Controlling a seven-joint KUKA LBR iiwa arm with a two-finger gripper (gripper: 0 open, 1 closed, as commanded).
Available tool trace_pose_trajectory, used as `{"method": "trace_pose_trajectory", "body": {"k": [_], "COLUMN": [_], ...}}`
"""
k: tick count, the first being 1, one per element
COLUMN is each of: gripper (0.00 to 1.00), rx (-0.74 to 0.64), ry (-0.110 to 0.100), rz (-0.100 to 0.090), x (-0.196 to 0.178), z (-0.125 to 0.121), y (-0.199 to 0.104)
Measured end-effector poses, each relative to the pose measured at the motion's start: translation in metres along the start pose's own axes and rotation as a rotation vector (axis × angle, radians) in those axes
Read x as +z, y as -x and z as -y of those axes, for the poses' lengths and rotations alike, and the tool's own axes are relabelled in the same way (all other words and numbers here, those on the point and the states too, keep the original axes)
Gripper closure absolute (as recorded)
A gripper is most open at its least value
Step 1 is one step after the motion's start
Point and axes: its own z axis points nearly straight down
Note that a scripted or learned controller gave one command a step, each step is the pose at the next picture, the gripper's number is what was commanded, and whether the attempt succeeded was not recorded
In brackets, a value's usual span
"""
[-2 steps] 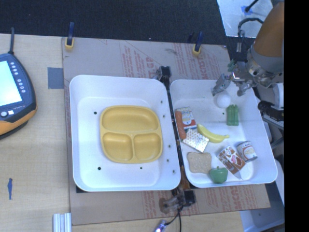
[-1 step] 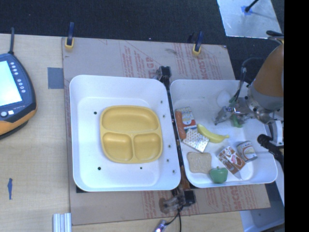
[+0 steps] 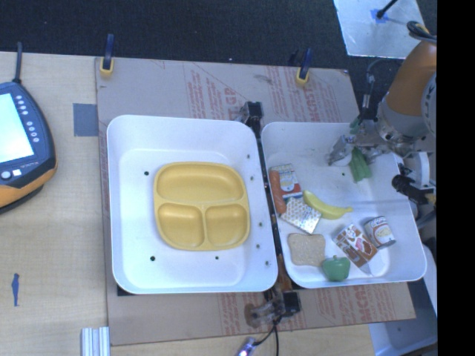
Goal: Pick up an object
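We see the gripper point(image 3: 358, 145) over the far right part of the right bin point(image 3: 415, 273), its fingers pinching a small green object point(image 3: 359, 166) that hangs just below them, lifted clear of the other items. Nearer the camera, the rest of the clutter lies in a loose band: a carton with orange print point(image 3: 283, 183) by the bin's left wall, a banana point(image 3: 325, 205) beside a checkered packet point(image 3: 301, 215), a slice of bread point(image 3: 306, 248), a green pepper point(image 3: 335, 268), a snack packet point(image 3: 355, 243) and a small can point(image 3: 381, 231). None of these touch the gripper. The far strip of this bin's floor is bare, leaving room around the held piece. The left bin point(image 3: 122, 199) carries a yellow divided tray point(image 3: 201, 205), and a handheld controller point(image 3: 22, 143) rests at the bench's left edge.
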Motion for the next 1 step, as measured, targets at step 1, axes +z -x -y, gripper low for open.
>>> {"method": "trace_pose_trajectory", "body": {"k": [1], "gripper": [0.00], "rx": [-0.003], "ry": [-0.003], "rz": [0.001], "x": [-0.0029], "z": [0.0626], "y": [-0.0590]}}
